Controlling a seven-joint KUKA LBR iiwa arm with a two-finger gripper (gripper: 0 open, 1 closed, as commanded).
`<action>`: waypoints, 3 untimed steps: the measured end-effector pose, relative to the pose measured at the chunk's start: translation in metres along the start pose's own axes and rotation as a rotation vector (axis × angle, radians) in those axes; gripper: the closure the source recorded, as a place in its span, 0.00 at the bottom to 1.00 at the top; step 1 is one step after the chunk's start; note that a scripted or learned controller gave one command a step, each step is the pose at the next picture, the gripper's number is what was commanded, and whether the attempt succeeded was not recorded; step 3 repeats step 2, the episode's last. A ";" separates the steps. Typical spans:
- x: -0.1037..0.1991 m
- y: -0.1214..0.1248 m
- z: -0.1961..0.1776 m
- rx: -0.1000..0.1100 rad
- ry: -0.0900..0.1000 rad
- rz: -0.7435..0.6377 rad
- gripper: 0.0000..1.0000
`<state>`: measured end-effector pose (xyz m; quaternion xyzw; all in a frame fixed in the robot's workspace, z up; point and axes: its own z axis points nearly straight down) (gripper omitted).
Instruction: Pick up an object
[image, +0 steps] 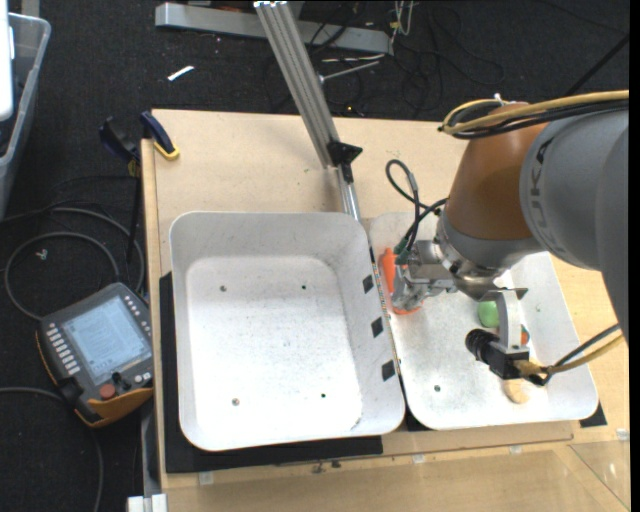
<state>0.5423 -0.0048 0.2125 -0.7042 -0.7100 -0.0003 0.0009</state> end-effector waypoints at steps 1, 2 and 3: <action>0.055 -0.013 -0.015 -0.001 0.000 -0.001 1.00; 0.104 -0.021 -0.027 -0.001 0.000 0.000 1.00; 0.104 -0.021 -0.027 -0.001 0.000 0.000 1.00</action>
